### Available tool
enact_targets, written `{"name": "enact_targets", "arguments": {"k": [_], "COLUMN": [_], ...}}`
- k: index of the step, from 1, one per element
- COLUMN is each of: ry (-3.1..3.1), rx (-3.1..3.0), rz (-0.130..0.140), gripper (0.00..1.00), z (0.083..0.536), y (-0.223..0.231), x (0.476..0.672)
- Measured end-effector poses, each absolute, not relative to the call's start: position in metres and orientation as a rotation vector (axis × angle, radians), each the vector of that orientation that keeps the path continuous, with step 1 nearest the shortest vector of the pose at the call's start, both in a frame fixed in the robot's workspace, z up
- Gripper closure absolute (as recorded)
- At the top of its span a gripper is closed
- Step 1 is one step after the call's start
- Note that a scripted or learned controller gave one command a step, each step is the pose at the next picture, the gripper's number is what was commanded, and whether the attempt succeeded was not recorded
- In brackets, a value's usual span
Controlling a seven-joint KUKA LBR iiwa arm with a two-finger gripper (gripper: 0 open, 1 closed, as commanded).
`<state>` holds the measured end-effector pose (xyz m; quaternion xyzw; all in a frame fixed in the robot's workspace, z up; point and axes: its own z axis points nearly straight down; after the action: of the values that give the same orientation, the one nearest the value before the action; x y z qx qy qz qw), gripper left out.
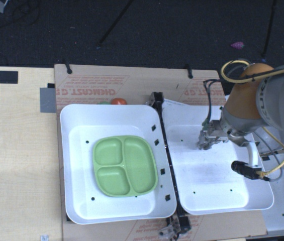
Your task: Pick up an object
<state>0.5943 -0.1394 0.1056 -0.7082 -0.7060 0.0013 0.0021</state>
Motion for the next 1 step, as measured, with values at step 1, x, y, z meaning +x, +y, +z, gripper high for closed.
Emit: {"name": "enact_targets", "arguments": {"k": [1], "ry": [-2.218], "rx": [-2.229], "rz": [-0.002], "gripper": [1.00], "z": [0.1657], "y": [-0.1487], "x": [0.5941]}}
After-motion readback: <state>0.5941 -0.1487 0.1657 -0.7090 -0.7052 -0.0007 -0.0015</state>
